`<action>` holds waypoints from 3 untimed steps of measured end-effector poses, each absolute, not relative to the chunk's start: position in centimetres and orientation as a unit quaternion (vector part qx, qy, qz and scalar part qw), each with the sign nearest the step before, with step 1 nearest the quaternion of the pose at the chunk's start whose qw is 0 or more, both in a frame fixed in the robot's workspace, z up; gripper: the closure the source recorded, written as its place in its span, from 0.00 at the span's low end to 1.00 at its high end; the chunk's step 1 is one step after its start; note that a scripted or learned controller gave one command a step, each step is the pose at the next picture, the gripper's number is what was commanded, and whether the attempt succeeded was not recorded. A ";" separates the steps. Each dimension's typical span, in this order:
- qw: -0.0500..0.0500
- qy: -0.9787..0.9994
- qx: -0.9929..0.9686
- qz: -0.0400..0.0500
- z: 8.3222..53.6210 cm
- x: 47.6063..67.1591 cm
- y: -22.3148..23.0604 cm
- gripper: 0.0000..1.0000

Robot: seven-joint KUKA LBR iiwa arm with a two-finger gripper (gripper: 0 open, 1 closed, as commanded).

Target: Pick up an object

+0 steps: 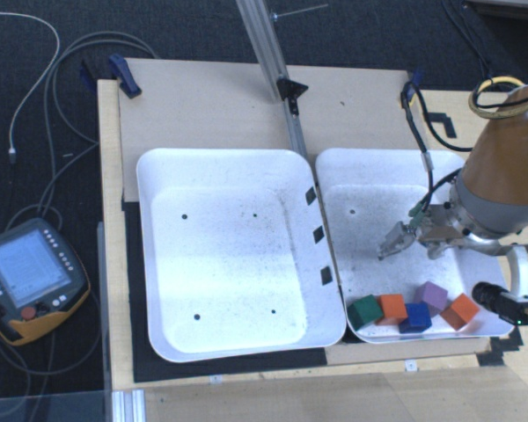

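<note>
So the pick hasn't really happened yet as far as I can see. The gripper (396,243) hangs over the middle of the right bin (370,170), tilted toward the left, and there's nothing between its fingers. Honestly can't tell how wide they're spread from this angle.

All the blocks sit bunched along the near edge of that bin: green block (364,310), orange block (392,307), blue block (415,317), purple block (435,295), and another orange one (462,310) on the right. Nothing lifted. Reaching down and grabbing one is all still left, I'd say.
</note>
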State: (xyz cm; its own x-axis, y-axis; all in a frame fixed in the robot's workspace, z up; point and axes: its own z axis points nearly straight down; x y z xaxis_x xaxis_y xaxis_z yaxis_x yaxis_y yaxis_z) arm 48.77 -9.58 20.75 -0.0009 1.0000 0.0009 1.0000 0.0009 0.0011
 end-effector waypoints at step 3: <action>-0.003 0.706 0.708 -0.002 16.6 61.5 -20.8 0.00</action>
